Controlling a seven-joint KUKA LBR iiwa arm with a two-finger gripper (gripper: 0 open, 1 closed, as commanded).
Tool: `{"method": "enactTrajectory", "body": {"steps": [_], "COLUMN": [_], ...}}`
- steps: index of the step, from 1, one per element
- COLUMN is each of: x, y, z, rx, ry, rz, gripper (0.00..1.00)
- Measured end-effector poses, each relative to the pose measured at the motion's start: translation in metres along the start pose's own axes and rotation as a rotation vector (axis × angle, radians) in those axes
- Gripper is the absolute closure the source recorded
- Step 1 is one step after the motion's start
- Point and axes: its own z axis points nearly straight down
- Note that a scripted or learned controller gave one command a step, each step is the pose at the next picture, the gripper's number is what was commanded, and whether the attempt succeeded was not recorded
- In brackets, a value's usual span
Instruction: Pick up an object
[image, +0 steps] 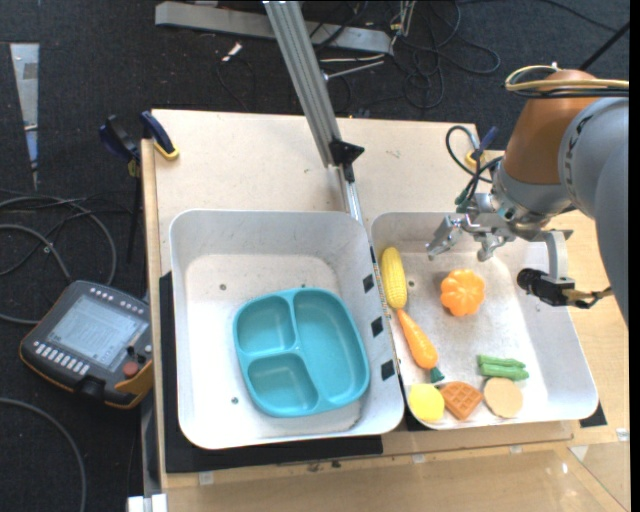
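Note:
My gripper (462, 243) hangs over the back of the right bin (560, 345), fingers spread open with nothing between them. An orange toy pumpkin (462, 292) sits just in front of and below the fingertips, apart from them. A yellow corn cob (394, 276) lies along the bin's left wall, with an orange carrot (417, 340) in front of it. Near the front edge lie a yellow lemon (426, 402), a brown waffle (461, 399), a tan round piece (503, 398) and a green bean pod (501, 367).
The left bin (200, 260) holds a blue divided plate (298, 352). A metal pole (312, 90) slants over the bench to the divider between the bins. A teach pendant (88, 345) lies on the floor at left.

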Motion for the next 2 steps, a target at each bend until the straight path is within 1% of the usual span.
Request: {"method": "enactTrajectory", "body": {"steps": [1,2], "x": [0.001,0.001], "y": [-0.001,0.001], "z": [0.049,0.035], "rx": [0.0,-0.007], "ry": [0.0,-0.002], "rz": [0.001,0.001], "gripper": [0.0,1.0]}}
